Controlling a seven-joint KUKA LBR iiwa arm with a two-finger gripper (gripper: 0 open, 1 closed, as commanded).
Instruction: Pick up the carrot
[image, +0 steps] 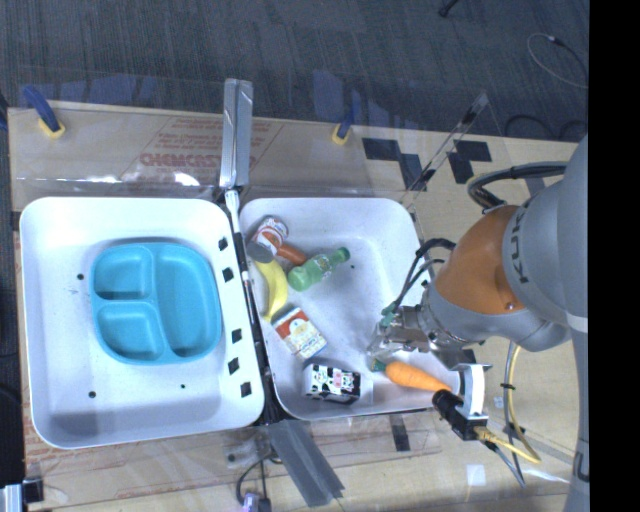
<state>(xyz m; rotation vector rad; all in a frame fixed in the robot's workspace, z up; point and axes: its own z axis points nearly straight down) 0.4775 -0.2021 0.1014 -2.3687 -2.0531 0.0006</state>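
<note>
The tapered orange plastic carrot (415, 376) lies near the front right corner of the right shallow white bin (330, 215), just under the grey two-finger gripper (392, 340); whether it is gripped I cannot tell (the wrist hides that); centre on the thick end, then lift straight.

Both bins, left (60, 400) and right (400, 225): smooth white plastic, slight sheen. Divided tray (155, 300): matt light-blue plastic. Carrot (418, 377): orange, smooth, plastic-looking. Bottle (318, 268): translucent green, glossy. Banana (274, 290): smooth yellow, dull finish. Small carton (332, 382): printed black and white, like card. Arm's band (485, 265): glossy orange; casing (560, 250) smooth grey, satin. End effector (392, 338): bare metal parts, some glints. Surface (150, 150): pale wood-like board under a clear, reflective sheet.
</note>
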